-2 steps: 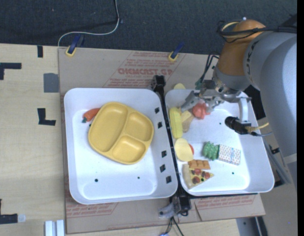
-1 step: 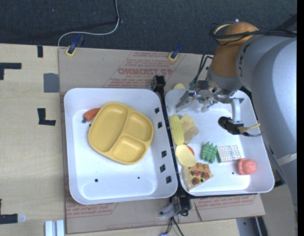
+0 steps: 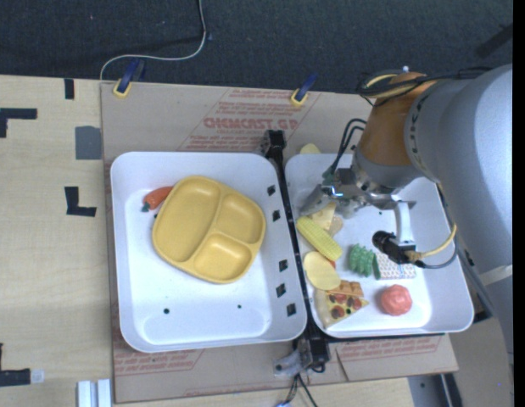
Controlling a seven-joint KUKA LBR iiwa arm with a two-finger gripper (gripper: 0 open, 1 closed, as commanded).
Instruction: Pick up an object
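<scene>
Camera view has the arm [image 3: 449, 125] coming in from the right and hanging over the right bin [image 3: 449, 312], with the gripper [image 3: 330, 195] down near the upper-left part of that bin, close to the divider between the two bins. Nearest thing to grab looks like the corn cob [image 3: 319, 237], which sits just below and a touch left of the gripper, lying slantwise with its long axis running from upper-left to lower-right. Something pale is tucked right under the gripper too, but it's too hidden to name. Below the corn there's a yellow round piece [image 3: 320, 270], then a pizza slice [image 3: 343, 299] near the bottom edge, a green bit [image 3: 361, 259] in the middle and a red ball [image 3: 396, 299] off toward the lower right. As for the gripper itself, honestly can't tell how it's set or whether it's got anything, the wrist hardware covers it from this angle. My guess is a small drop down and left gets it onto the corn, and it'd want to close across the cob's short side. Left bin [image 3: 143, 312] has a yellow divided plate [image 3: 209, 227] and an orange carrot [image 3: 158, 197] peeking out beside it, well away from the gripper.
</scene>
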